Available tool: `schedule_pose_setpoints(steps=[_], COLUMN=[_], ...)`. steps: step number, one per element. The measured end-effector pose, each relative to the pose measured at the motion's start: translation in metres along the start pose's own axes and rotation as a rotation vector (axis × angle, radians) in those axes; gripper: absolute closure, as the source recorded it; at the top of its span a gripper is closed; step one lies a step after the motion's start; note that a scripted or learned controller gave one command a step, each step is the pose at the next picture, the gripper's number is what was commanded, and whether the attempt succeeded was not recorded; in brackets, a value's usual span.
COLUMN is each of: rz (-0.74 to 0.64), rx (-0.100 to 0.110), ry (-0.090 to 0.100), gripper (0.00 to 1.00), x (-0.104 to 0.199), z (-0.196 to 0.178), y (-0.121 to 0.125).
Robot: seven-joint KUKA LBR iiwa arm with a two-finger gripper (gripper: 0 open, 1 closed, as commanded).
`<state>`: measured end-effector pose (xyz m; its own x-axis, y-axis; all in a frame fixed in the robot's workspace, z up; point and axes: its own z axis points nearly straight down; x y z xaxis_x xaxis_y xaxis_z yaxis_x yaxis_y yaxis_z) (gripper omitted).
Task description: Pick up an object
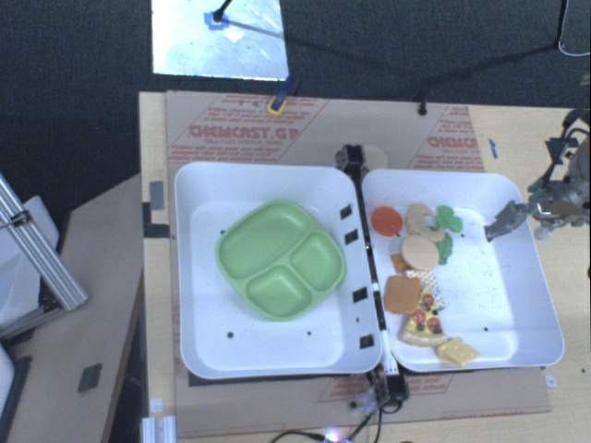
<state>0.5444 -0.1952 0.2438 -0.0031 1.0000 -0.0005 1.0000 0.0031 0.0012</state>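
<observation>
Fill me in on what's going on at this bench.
A robot arm reaches in from the right, its gripper low over the right bin's far right side, with nothing visibly held. Toy food is clustered along that bin's left side: a tomato slice, broccoli, a pizza slice. The left bin holds a green divided plate.

Single fixed camera, high above surface (517,390), looks down at slant. Both white bins side by side mid-frame: left bin (199,340), right bin (526,326). Moderate distance, dark floor visible beyond.

Green divided plate (281,259) lies in left bin (199,340).
</observation>
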Motion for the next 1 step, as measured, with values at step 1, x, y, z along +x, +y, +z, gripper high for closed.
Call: schedule_pose_setpoints(steps=[1], rz=[0.002], rx=[0.002], ry=[0.001], gripper=[0.0], x=[0.0006], z=[0.0421], y=[-0.0036])
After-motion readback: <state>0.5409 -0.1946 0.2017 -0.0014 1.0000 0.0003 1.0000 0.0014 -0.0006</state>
